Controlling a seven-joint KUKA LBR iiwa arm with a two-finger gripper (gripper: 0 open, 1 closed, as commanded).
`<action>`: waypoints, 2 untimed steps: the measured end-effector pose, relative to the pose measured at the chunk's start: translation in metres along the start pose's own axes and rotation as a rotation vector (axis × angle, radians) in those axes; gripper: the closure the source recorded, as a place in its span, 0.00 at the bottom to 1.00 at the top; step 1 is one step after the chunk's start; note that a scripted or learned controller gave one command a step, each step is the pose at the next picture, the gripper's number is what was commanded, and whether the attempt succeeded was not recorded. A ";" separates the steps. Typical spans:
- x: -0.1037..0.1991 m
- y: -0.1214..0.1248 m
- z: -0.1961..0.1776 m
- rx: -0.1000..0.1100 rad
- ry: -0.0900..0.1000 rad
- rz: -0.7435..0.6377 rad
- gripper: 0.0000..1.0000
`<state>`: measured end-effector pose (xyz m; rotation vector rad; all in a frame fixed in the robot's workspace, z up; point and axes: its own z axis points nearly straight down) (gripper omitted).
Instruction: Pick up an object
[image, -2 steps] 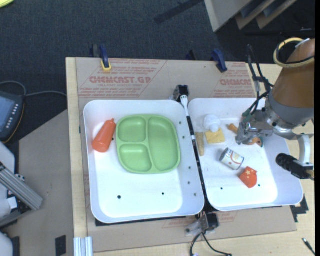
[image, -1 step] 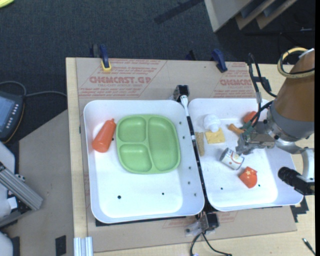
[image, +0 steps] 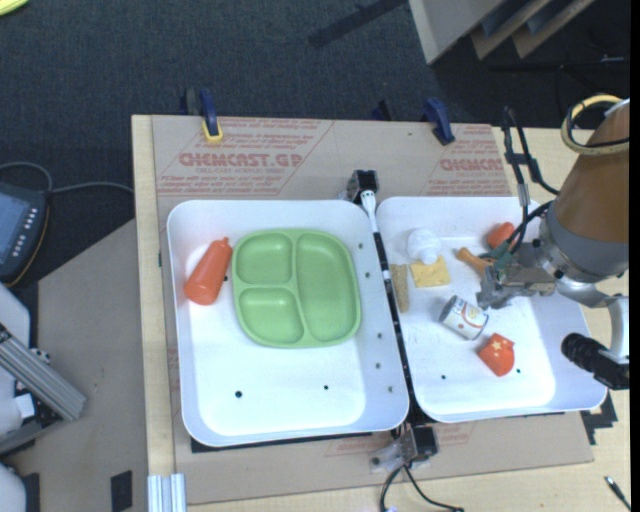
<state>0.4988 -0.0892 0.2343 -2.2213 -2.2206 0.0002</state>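
Gripper sits over the small can in the right bin; I cannot tell jaws' state. Risk: tilted can rolls aside, closing on nothing.

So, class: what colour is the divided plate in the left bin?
Light green; the divided plate shows best in the camera view.

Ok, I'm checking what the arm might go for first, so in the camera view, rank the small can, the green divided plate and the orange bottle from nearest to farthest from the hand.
1. Small can: right bin, lying tipped just left of and below the hand.
2. Green divided plate: left bin, across the divider.
3. Orange bottle: far left side of the left bin.
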 end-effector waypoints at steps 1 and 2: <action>-0.006 -0.001 0.017 0.003 0.000 0.001 1.00; -0.004 0.008 0.013 -0.003 -0.001 -0.001 1.00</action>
